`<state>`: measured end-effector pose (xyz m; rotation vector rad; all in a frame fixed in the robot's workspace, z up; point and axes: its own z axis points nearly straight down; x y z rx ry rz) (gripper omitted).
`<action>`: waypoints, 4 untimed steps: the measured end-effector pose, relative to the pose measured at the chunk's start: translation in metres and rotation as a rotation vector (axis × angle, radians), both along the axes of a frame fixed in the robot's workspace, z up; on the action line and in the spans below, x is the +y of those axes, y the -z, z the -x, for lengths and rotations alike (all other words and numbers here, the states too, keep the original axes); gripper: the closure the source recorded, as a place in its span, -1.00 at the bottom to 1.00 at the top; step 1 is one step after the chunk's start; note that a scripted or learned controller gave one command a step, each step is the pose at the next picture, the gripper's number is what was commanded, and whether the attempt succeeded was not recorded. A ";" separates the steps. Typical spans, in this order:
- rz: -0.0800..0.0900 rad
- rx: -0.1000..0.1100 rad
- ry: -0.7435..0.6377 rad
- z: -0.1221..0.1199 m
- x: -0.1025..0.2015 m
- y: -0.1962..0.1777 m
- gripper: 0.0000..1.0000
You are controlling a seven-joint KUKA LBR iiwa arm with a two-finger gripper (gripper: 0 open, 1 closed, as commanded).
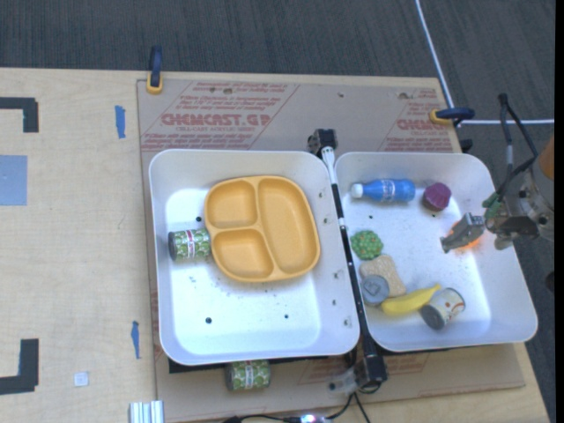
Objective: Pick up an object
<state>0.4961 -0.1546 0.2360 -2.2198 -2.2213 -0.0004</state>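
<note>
Two white bins sit side by side. The left bin (176, 315) holds a yellow divided plate (262, 227) with a green-labelled can (189, 245) touching its left edge. The right bin (498, 324) holds a blue bottle (385, 190), purple ball (436, 196), green object (366, 243), banana (411, 301), a tipped can (443, 307) and an orange item (470, 241) — directly under the gripper (463, 233), whose pincer state cannot be told.

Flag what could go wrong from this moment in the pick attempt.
The gripper sits over an orange object near the right bin's far wall, so it might clip that wall. The banana, can and sponge-like piece lie bunched together; a grasp there could catch or shove a neighbour.
</note>
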 end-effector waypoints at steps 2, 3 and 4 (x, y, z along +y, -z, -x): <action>0.001 -0.005 0.000 0.015 0.031 0.149 -1.00; 0.004 -0.012 0.001 0.013 0.030 0.139 1.00; 0.000 -0.004 -0.003 -0.005 0.120 0.051 1.00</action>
